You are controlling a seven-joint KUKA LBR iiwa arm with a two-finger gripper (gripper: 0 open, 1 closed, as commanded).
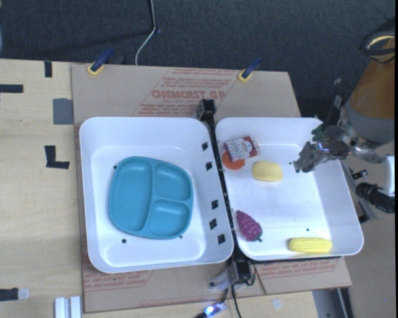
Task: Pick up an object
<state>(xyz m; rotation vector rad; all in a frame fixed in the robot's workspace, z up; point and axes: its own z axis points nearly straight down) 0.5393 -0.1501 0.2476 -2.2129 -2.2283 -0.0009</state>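
Note:
The right bin (331, 197) holds several small objects. A red and white packet (239, 151) lies near its back left corner. Just right of it sits a yellow lemon-like piece (267, 171). A purple grape bunch (249, 226) rests by the left wall near the front. A yellow corn cob (310, 245) lies along the front wall. My gripper (308, 159) hovers over the right part of this bin, to the right of the yellow piece and apart from it. Nothing shows between its fingers.
The left bin (96, 144) holds a blue divided plate (150, 197). A black clip row (215, 177) marks the wall between the bins. The arm's orange band (375, 95) and grey body stand over the right bin's far right edge.

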